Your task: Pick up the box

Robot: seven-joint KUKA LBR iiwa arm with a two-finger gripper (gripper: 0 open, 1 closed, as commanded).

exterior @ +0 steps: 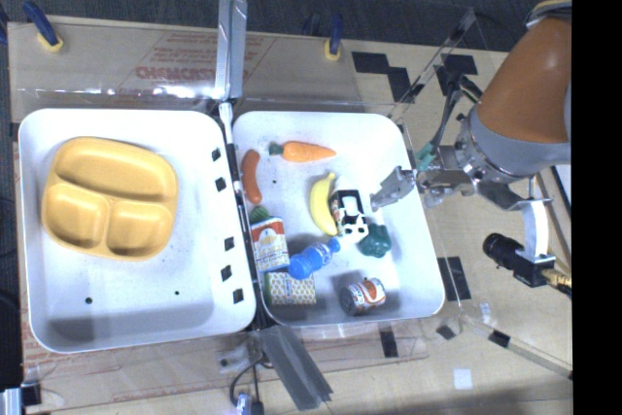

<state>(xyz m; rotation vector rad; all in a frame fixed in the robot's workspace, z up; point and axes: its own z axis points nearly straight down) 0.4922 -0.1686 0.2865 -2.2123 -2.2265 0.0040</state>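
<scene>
Hovering over the right bin (413, 172), gripper (389, 189) with finger spread impossible to tell, nothing visibly held. Lying near the bin's front, small box (269, 243) beside blue bottle (313, 259).

My bench (126, 53) is a pale wooden top with a clear sheet and faint red printing at its far left. Two shallow white plastic bins rest directly on it, side by side and touching: the left bin (39, 306) and the right bin (413, 258). Blue clamps (42, 25) grip the far edge. Black square markers (374, 65) lie on the bare wood far right, and what may be tape scraps (463, 378) lie near right.
</scene>
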